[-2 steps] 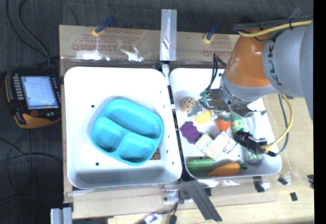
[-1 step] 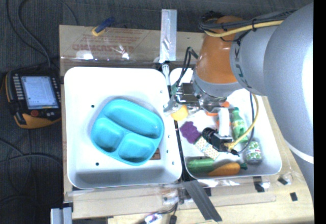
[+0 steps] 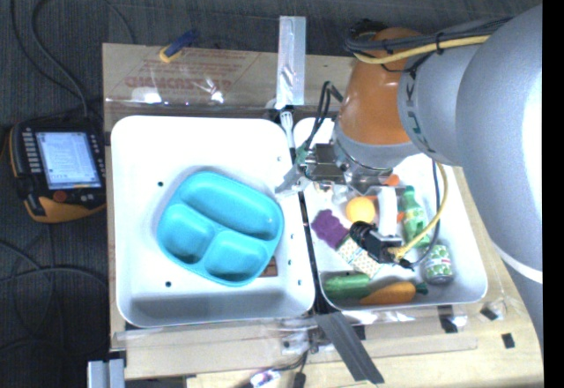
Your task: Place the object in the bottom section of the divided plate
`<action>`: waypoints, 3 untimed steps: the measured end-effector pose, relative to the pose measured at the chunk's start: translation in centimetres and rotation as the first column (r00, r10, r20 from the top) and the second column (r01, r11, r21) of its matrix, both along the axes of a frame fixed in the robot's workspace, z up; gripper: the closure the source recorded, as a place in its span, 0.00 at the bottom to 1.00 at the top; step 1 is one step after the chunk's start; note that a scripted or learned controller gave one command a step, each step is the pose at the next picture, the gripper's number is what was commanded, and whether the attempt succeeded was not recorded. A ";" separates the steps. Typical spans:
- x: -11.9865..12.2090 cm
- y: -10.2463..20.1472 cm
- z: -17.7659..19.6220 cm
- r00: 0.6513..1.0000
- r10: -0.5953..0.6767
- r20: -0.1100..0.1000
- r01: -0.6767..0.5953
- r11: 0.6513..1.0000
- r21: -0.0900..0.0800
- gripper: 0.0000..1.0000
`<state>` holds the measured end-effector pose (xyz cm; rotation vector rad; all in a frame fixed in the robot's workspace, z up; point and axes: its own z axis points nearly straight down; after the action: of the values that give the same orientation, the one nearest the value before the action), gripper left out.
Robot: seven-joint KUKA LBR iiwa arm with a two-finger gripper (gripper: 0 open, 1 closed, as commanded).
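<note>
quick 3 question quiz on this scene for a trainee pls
1. True or false: the plate lies in the left bin.
2. Which bin is the arm over? A) left bin B) right bin
3. What colour is the toy just left of the yellow ball?

Key: 1 true; 2 B; 3 purple.
</note>
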<state>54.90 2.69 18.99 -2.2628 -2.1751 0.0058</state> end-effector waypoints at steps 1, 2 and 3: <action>0.0 0.1 0.8 1.000 0.002 -0.004 -0.002 1.000 0.000 1.00; -3.5 6.8 9.0 0.994 -0.113 0.003 0.113 0.994 -0.003 1.00; -3.5 6.8 9.8 0.994 -0.111 -0.001 0.111 0.994 -0.006 1.00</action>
<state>51.35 9.50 28.76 -2.3829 -2.0480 0.0128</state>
